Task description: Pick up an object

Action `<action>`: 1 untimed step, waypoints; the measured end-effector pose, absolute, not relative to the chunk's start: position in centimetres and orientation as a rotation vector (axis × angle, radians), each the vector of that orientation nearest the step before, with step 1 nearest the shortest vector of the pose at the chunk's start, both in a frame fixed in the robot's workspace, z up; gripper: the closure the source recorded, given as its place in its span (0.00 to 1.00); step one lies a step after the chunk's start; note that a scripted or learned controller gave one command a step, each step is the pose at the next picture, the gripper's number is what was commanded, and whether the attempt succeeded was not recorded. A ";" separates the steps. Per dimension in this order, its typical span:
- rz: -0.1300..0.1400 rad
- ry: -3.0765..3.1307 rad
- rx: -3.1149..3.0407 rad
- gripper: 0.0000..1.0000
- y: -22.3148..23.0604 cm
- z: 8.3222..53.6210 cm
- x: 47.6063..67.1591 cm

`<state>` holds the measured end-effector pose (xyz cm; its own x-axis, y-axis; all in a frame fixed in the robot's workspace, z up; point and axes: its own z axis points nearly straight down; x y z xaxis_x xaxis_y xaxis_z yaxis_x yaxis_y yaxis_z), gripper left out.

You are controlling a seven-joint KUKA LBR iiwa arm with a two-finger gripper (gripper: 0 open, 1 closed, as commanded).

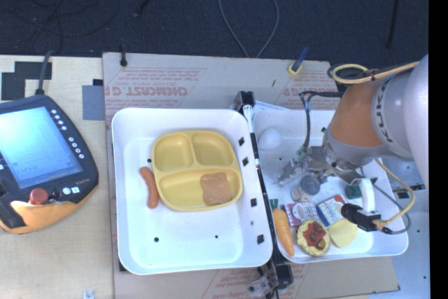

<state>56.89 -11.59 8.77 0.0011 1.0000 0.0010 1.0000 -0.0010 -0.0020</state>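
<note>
1. the arm (364, 115) reaches in from the right, wrist bent down over the right bin (399, 245).
2. the gripper (302, 175) hangs low near the bin's middle.
3. the carrot (283, 232), pizza toy (313, 237) and small packets (316, 211) lie near the bin's front edge.

Counter (63, 255) carries cardboard sheet (210, 80) with two white bins, left bin (133, 220), right bin (392, 245), side by side; tablet pendant (38, 157) at left.

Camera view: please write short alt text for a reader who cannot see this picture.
A grey robot arm with an orange band reaches from the right into the right white bin, which holds a carrot, small packets and other toy food. The left white bin holds a yellow divided plate and a sausage beside it.
</note>
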 end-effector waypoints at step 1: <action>0.001 -2.219 -2.221 0.00 -11.8 8.8 55.3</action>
<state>55.25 -11.84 8.79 0.0008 1.0000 0.0012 1.0000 -0.0008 -0.0023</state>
